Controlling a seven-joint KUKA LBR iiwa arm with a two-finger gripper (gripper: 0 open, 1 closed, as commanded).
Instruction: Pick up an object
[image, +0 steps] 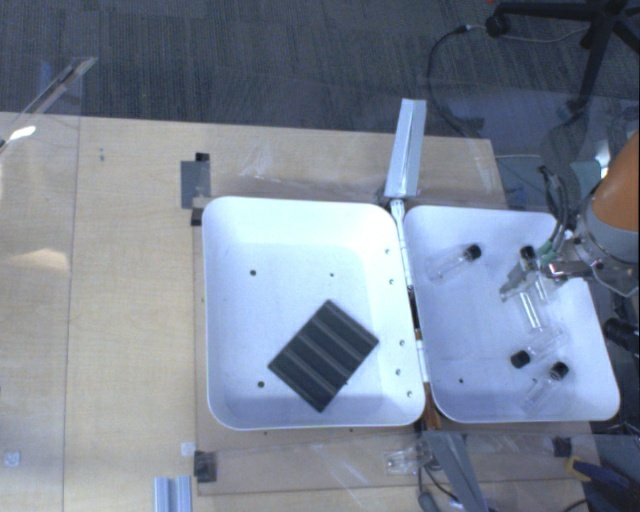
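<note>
The claw (527, 283) hangs over the right bin (450, 395) near its right edge, among clear vials (455, 260); its state I cannot tell. A black ridged block (324, 355) lies in the left bin (230, 300).

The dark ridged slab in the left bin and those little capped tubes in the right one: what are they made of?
The ridged slab looks like matte dark grey rubber or plastic: no shine, with parallel grooves. The capped tubes look like clear plastic or glass, since the white bin shows through them, with black caps, probably plastic.
</note>
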